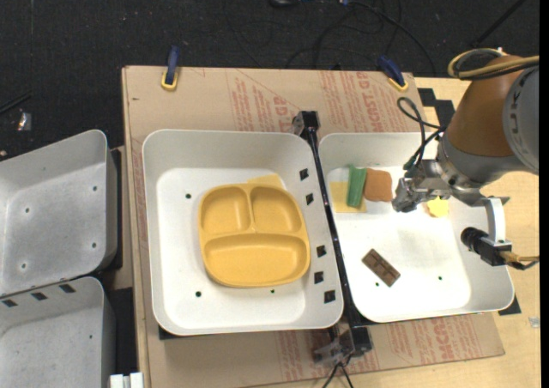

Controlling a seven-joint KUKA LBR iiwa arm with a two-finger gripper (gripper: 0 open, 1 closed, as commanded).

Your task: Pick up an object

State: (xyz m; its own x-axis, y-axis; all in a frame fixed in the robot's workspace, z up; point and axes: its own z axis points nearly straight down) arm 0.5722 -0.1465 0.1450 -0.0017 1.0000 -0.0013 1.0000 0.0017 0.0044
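The right bin [446, 292] holds a green block [357, 188], an orange-brown block [378, 185] beside it, a yellow piece [438, 207] and a brown chocolate-like bar [381, 267]. My gripper [407, 197] hangs over the upper part of this bin, just right of the orange-brown block and left of the yellow piece. The wrist covers its fingertips from above. Nothing is seen held. The brown bar lies apart, lower in the bin.
The left bin [171, 292] carries a yellow divided tray [254, 236]. A black divider [322, 215] runs between the bins. A grey lid [51, 206] lies off the bench at left. Blue clamps [171, 69] hold the board's far edge.
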